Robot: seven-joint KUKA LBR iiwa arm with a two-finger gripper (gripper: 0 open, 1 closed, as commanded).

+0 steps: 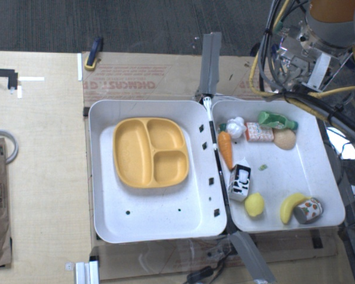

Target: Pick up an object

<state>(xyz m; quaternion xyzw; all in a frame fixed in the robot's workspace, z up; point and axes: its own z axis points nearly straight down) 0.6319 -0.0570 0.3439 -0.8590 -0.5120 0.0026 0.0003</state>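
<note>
The right bin [319, 176] holds several small items. Along its back are a white garlic bulb [235, 126], a green packet [277, 120], a red and white box [259, 134] and a tan potato [286, 139]. An orange carrot [226, 149] and a black and white carton [240, 182] lie by the left wall. Near the front are a lemon [255, 205], a banana [290, 207] and a brown can [309, 210]. My gripper [300, 61] hangs high over the bin's back right edge, wrapped in cables, well clear of every item.
The left bin [106, 218] bears a yellow divided plate [151, 152]. A grey divider post [210, 64] rises between the bins at the back. A blue and yellow tool [94, 52] lies on the cardboard behind the left bin.
</note>
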